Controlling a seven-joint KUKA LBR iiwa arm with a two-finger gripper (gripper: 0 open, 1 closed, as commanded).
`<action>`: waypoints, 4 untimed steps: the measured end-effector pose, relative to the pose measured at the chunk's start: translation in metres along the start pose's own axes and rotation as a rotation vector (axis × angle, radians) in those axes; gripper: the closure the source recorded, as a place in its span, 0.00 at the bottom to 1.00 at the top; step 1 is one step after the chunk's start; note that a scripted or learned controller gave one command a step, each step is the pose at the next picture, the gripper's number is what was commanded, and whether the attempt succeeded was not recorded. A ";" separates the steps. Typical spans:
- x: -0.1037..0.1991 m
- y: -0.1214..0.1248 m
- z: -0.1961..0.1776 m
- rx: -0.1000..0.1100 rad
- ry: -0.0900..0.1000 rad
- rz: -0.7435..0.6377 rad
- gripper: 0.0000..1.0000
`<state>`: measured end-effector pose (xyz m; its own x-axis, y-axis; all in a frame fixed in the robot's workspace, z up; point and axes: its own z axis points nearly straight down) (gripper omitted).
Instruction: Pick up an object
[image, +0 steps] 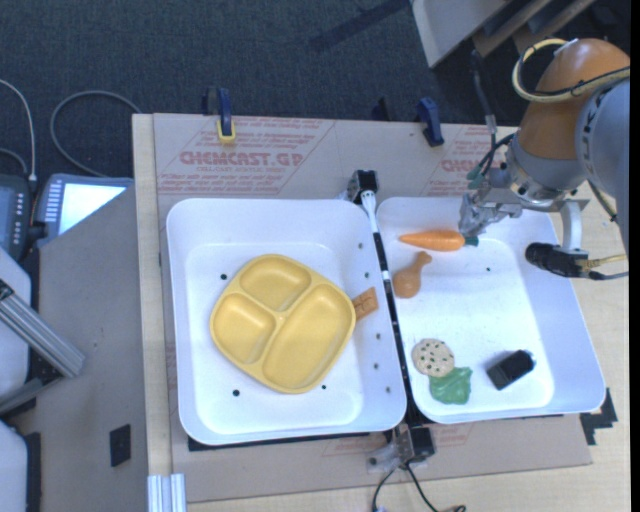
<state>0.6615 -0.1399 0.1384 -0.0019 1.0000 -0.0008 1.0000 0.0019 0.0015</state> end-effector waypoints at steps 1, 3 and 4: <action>-0.004 -0.002 -0.044 -0.003 -0.001 0.002 1.00; -0.004 -0.009 -0.124 -0.004 -0.001 0.001 1.00; 0.049 0.002 -0.117 0.001 0.001 -0.003 1.00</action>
